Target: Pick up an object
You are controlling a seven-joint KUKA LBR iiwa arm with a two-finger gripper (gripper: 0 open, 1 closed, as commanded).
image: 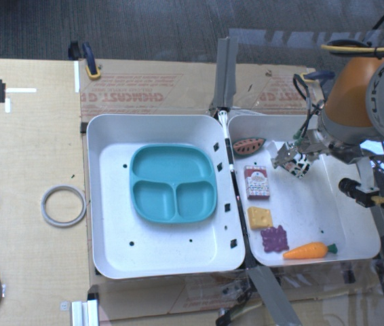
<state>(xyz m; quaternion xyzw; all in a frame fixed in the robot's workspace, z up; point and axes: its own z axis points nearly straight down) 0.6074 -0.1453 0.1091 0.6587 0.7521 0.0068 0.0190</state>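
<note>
1. I see the two-finger gripper [292,160] low over the upper part of the right-hand shallow white bin [355,246]; I cannot tell from this slanted view whether it is apart or together, and nothing shows clearly between its tips.
2. Candidates lie in that bin: a reddish-brown oval toy [249,145] near the top left, a red-and-white printed packet [257,182] below it, a yellow cracker-like square [260,216], a purple grape-cluster toy [274,238], and an orange plastic carrot [308,250] near the front wall.
3. My judgement: the oval toy and packet are nearest.
4. I would centre squarely over one item and avoid the divider wall.
5. The left bin [104,250] holds a teal compartment plate [174,183]; I leave it.
</note>
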